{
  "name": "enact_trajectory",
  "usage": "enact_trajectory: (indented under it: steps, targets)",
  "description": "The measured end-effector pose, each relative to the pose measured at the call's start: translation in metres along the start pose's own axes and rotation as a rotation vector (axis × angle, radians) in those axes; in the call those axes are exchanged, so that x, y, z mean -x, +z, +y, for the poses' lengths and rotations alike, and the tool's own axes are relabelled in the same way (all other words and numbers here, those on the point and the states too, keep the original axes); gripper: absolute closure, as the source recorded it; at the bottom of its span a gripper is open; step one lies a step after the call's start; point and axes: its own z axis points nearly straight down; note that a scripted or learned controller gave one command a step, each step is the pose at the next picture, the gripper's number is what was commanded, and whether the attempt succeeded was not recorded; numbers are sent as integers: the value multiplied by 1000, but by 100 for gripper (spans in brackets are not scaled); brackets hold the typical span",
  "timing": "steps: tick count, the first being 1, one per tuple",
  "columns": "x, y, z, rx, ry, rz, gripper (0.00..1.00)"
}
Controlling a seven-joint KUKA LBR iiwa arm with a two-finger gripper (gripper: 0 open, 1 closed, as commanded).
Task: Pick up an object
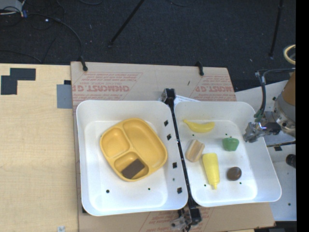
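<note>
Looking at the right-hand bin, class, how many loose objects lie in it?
5: a banana at the back, a tan block centre-left, a yellow bottle in front, a green piece right, a brown ball front-right.

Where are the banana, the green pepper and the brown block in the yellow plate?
banana (199, 126), camera view, middle of its curved body in the right bin.
green pepper (231, 144), camera view, centre of its round body.
brown block (133, 168), camera view, its top face, in the yellow plate's (152, 139) near compartment.
</note>
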Motion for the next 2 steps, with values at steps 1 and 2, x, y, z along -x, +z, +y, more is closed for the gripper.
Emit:
enact_trajectory:
  steps: [1,2]
  targets:
    - [0,-25,1,-2,0,1,100]
    - [-53,-21,19,-4,-2,3,100]
